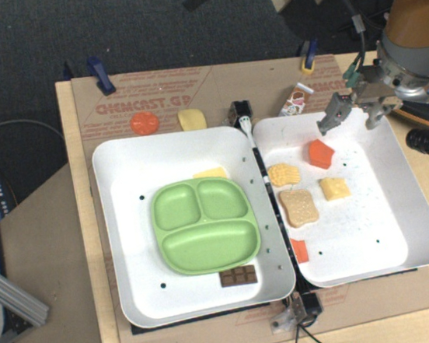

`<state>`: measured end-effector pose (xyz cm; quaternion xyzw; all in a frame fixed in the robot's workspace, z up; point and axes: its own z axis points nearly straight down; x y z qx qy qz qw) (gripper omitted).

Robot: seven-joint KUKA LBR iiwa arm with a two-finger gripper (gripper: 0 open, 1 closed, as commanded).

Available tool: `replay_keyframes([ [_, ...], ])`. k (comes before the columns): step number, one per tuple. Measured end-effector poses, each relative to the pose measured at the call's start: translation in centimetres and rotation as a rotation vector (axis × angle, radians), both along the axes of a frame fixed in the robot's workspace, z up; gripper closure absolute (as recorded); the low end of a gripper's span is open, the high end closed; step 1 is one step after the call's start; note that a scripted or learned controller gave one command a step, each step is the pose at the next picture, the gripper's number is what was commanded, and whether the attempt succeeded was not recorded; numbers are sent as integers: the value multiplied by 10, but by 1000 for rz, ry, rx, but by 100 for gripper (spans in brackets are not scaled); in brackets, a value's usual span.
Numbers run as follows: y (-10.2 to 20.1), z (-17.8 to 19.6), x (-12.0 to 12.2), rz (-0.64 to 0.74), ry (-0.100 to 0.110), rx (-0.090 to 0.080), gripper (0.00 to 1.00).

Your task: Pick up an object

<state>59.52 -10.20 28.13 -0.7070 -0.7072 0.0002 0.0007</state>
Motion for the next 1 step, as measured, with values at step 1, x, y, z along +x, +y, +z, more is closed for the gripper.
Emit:
replay_keyframes([
  [1, -59, -121, 62, -4, 6, -2, 0],
])
